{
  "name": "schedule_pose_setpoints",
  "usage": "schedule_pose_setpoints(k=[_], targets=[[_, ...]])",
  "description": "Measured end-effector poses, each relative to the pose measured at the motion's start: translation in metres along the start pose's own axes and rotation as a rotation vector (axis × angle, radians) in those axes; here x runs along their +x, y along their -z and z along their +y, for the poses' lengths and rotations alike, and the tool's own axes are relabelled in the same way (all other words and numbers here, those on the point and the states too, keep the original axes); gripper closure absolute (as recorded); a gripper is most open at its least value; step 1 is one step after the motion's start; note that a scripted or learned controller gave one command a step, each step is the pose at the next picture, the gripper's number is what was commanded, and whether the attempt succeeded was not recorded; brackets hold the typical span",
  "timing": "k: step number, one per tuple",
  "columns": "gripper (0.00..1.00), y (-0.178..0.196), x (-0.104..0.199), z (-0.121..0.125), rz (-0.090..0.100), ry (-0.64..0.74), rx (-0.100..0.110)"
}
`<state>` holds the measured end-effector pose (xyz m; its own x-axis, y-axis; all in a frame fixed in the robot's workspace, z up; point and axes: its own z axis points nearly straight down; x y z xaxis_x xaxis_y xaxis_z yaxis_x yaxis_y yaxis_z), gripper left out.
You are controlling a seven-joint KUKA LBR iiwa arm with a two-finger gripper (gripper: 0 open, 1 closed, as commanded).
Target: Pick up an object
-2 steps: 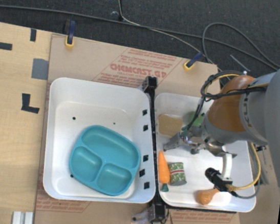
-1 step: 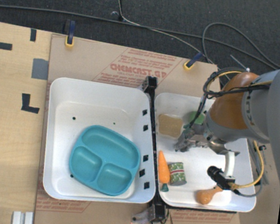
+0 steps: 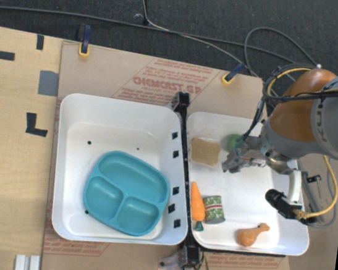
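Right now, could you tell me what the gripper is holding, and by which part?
Cannot be told: the gripper sits over something green, its grasp unclear.

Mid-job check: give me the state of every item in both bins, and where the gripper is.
Tray: flat in left bin, nothing in it.
Bread: lying in right bin, by the divider.
Carrot: lying along the divider, right bin.
Packet: lying beside the carrot.
Drumstick: lying near right bin's front edge.
Green item: mostly hidden by the gripper.
Gripper: low over right bin, beside the bread.
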<state>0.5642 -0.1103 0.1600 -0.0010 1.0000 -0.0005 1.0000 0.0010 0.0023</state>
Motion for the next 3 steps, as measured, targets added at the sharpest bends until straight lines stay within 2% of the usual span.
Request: schedule_pose_setpoints(k=[1,2,3], targets=[[1.00,0.061,0.003,0.006,-0.001,0.001,-0.001],[1.00,0.073,0.003,0.006,0.000,0.000,0.002],[1.00,0.064,0.064,0.018,0.001,0.005,0.003]])
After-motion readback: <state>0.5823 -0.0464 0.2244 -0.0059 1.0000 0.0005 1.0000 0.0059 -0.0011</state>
